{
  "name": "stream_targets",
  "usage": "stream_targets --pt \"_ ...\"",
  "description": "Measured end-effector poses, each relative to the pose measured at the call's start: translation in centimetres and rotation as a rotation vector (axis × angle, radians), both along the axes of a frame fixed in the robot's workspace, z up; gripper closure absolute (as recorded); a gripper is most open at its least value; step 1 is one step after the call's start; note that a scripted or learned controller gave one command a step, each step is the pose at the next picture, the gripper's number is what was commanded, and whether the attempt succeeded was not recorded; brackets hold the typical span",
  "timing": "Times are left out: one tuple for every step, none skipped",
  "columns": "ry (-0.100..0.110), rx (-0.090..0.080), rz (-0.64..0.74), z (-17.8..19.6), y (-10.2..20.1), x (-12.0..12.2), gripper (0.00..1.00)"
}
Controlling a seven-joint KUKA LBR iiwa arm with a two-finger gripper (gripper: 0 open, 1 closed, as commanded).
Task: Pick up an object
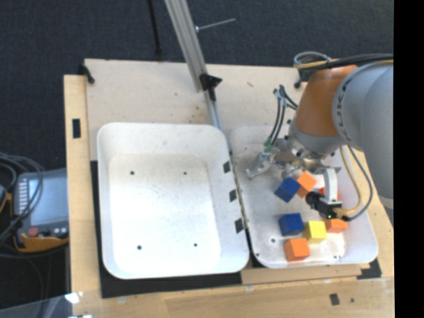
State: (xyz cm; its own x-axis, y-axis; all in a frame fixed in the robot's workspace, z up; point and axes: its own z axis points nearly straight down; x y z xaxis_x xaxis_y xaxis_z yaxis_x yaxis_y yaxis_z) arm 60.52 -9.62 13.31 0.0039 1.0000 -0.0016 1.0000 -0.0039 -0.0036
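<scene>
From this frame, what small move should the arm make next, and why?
Probably a short descent. The gripper hangs low in the right bin, about over the upper blue block and the orange block beside it. No block shows between its fingers, so nothing seems picked yet. The other blocks lie nearer the bin's front edge.

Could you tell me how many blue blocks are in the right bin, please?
2: one blue block just below the gripper, another nearer the front, beside the yellow block. The arm may hide more.
</scene>
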Motion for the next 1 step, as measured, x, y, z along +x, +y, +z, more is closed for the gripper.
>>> stream_targets --pt "-0.007 0.002 -0.005 1.43 -0.01 0.15 1.0"
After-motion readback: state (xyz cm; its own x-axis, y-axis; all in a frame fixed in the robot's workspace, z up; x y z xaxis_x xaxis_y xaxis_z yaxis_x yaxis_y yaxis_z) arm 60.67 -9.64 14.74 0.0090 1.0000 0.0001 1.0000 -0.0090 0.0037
